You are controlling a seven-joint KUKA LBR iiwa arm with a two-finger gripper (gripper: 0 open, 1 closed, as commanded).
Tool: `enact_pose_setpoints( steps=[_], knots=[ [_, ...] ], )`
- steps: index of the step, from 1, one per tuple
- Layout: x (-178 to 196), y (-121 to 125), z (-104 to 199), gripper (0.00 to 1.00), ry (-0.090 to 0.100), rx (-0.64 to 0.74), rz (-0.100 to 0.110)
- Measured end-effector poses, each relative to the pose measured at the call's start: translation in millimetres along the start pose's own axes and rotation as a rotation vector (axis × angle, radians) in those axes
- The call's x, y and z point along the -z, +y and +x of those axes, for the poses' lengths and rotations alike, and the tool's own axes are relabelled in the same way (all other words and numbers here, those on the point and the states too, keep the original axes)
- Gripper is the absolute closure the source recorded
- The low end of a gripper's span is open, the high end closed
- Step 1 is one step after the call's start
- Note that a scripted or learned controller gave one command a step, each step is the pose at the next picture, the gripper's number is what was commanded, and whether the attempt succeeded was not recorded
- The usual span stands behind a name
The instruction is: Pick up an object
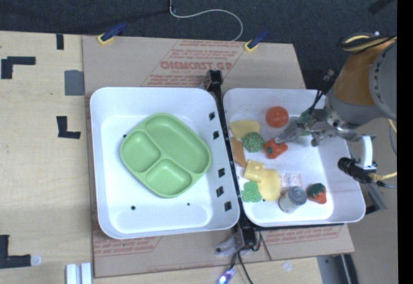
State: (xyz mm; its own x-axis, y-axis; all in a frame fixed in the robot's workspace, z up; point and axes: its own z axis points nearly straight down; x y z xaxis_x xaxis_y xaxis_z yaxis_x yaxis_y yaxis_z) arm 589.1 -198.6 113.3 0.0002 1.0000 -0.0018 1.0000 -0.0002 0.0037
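right bin (pixel 335 212): toy food clustered left and low — orange ball (pixel 277 116), yellow wedge (pixel 244 128), green knobbly piece (pixel 253 142), small red piece (pixel 275 148), yellow block (pixel 263 179), grey cylinder (pixel 295 198), strawberry (pixel 316 193). gripper (pixel 298 129) just beside the red piece; jaw state cannot be told. left bin (pixel 103 108): green divided plate (pixel 165 154), smooth plastic.

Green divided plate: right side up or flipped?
Right side up. The green divided plate lies in the left bin with its three hollow compartments facing the camera.
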Motion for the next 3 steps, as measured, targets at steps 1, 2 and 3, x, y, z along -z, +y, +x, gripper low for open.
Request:
enact_pose_setpoints(
  steps=[1, 2, 3],
  knots=[
    [-5.6, 4.1, -2.8, 0.00, -0.007, -0.001, -0.013],
    [0.4, 3.1, -1.0, 1.00, -0.004, 0.001, -0.006],
    [44.7, 2.7, 7.6, 1.00, 0.002, 0.003, 0.004]
  ],
)
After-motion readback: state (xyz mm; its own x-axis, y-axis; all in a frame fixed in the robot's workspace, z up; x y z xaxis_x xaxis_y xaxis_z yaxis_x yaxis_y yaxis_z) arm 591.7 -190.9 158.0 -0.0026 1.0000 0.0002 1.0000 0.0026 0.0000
